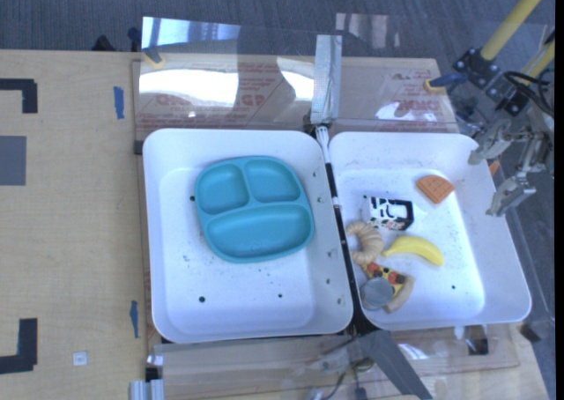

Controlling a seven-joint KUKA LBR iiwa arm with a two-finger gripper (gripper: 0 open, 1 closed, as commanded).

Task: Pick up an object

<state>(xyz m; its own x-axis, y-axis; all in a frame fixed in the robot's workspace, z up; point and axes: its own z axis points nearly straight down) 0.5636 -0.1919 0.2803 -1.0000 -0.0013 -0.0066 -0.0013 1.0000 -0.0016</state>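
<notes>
White plastic first: nearest us, two bins sit side by side, the left bin and the right bin. At the right bin's near-left corner we've got a jumble of small bits, a grey lump and something rope-like, all touching, so awkward to separate. Just beyond it lies the banana, yellow, curved, flat on the floor and clear on its right side. We'd call it the best pick. It's probably a light, smooth toy, stiff enough to pinch, and the place to take it is across the thick middle, since the tapered ends could squirt out. Farther back there's a black-and-white card, too flat to grab easily, then an orange wafer near the far wall. Over in the left bin, a teal plate, broad and shallow. Out past the right rim, the gripper hangs with its prongs spread and nothing between them, well apart from the banana.
</notes>
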